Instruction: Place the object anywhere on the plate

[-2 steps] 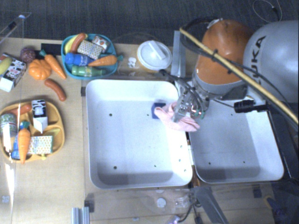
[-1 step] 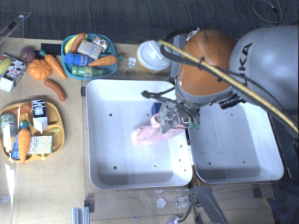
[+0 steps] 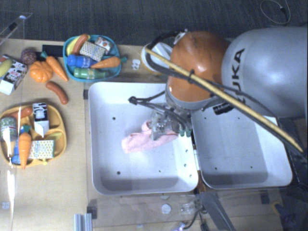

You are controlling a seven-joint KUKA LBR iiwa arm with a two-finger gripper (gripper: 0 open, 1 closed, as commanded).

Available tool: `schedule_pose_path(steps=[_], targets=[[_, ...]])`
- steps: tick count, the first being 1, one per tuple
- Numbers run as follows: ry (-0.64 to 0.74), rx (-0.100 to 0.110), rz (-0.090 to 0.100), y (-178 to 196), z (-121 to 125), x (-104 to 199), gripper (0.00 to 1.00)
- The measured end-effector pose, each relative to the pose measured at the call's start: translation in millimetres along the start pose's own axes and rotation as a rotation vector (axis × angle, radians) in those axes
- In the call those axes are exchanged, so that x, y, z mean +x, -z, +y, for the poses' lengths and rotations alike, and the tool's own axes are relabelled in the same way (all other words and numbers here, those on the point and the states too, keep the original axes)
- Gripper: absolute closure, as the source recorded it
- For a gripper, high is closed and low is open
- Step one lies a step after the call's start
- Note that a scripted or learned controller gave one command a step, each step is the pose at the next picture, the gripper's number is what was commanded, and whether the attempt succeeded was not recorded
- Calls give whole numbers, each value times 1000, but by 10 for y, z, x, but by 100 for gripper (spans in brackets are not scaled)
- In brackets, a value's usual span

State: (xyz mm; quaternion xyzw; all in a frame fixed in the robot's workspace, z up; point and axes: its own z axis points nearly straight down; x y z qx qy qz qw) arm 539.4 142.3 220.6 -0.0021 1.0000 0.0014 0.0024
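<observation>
Arm (image 3: pixel 250 66) reaches in from the right of the frame, wrist over the left bin (image 3: pixel 103 172), with the gripper (image 3: pixel 161 127) low at the bin's right side. Jaws sit right at the right end of the pink cloth (image 3: pixel 142 140), which lies crumpled near the bin's centre. Can't tell if the jaws are open or closed, too blurred and partly hidden by the wrist. Cloth looks flat on the bin floor, not lifted. Right bin (image 3: pixel 245 174) beside it.

Plate: no plain one visible inside the bins. Yellow dish (image 3: pixel 58 129) with toy food at the left edge of the frame on the desk (image 3: pixel 77 196), blue bowl (image 3: pixel 72 72) with more toys at upper left; loose toy carrot (image 3: pixel 58 68) and sausage (image 3: pixel 57 92) between them. Which one counts as the plate is unclear.

Step, by my read: grasp stage on the cloth, nothing carried. Next move calls for a firm pinch on the fabric, a straight lift clear of the bin wall, then travel to the plate. Soft cloth may slip or drag.
</observation>
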Motion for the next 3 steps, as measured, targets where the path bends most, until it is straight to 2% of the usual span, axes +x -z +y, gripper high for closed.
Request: schedule_pose_path(steps=[1, 2, 3], targets=[[0, 0, 2, -13, 547, 212, 100], [-1, 0, 2, 40, 931, 513, 100], [-2, 0, 2, 40, 930, 512, 0]])
